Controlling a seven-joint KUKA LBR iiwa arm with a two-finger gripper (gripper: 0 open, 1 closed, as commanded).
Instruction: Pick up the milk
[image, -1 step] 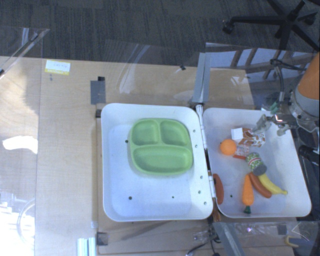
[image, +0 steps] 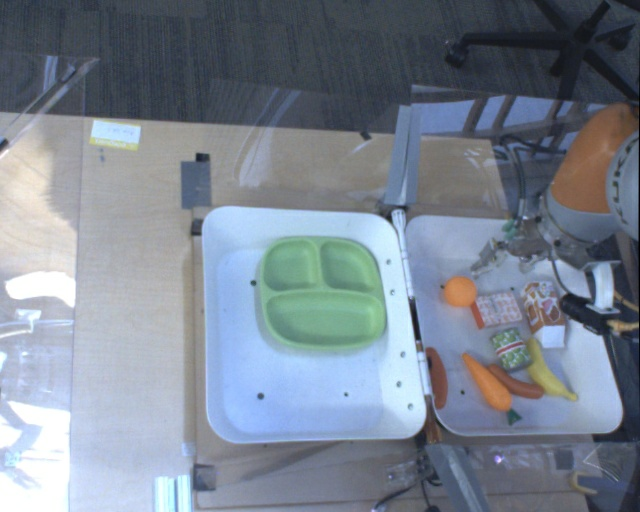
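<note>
The milk looks to be the small white and red carton (image: 543, 308) lying in the right bin (image: 600, 405), near its right side. A flatter red and white box (image: 497, 308) lies just left of it. My gripper (image: 512, 250) hangs over the back of the right bin, above and a little left of the carton, under the grey wrist with the orange band (image: 590, 170). Nothing shows held in it.
The right bin also holds an orange (image: 459, 292), a green can (image: 510, 350), a banana (image: 548, 372), a carrot (image: 487, 382) and a sausage (image: 522, 386). Another sausage (image: 437, 375) lies on the divider. A green sectioned plate (image: 322, 293) sits in the left bin (image: 230, 400).
</note>
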